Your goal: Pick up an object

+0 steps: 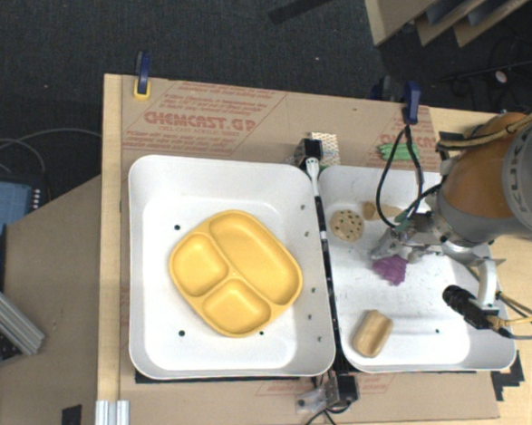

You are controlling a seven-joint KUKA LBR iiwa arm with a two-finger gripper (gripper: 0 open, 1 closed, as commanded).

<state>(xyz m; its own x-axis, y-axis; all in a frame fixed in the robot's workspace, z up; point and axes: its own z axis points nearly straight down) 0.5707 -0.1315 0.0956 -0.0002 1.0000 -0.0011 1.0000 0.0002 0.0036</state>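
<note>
I can't tell the jaws' state; my gripper (398, 253) sits over the purple object (390, 268), at the right bin's (419, 356) twelve o'clock; nothing visibly lifted.

2 bins (146, 244), 1 yellow tray (234, 273), 4 small objs (373, 333).

Even overhead light is falling on the bench (255, 115), and the white bins (155, 245) are glaring slightly. Shadows are lying soft and short under the yellow tray (235, 271). The floor is staying dim, and fine detail is looking grainy and soft.
</note>
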